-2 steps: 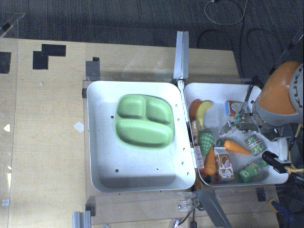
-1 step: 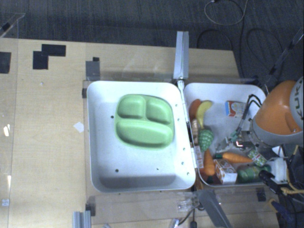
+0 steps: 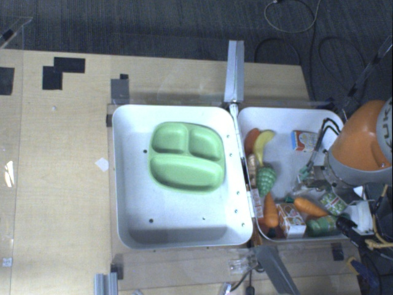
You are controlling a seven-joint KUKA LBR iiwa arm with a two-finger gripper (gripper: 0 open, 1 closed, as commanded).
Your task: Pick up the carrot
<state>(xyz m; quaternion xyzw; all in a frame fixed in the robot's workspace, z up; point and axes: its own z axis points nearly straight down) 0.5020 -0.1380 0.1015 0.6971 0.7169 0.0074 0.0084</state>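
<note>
The carrot (image 3: 309,207) is an orange tapered piece lying near the front of the right bin (image 3: 284,117), pointing left to right. My gripper (image 3: 312,180) hangs just above and behind it, under the arm's orange band (image 3: 363,144), low in the bin. Nothing shows clearly held in it. The arm's wrist covers the bin's right side.
Around the carrot lie a green bumpy vegetable (image 3: 266,180), a second orange piece (image 3: 270,209), a small printed box (image 3: 292,220) and a green item (image 3: 320,226). A banana (image 3: 264,142) and small carton (image 3: 303,140) sit farther back. The left bin (image 3: 132,183) holds a green divided plate (image 3: 187,156).
</note>
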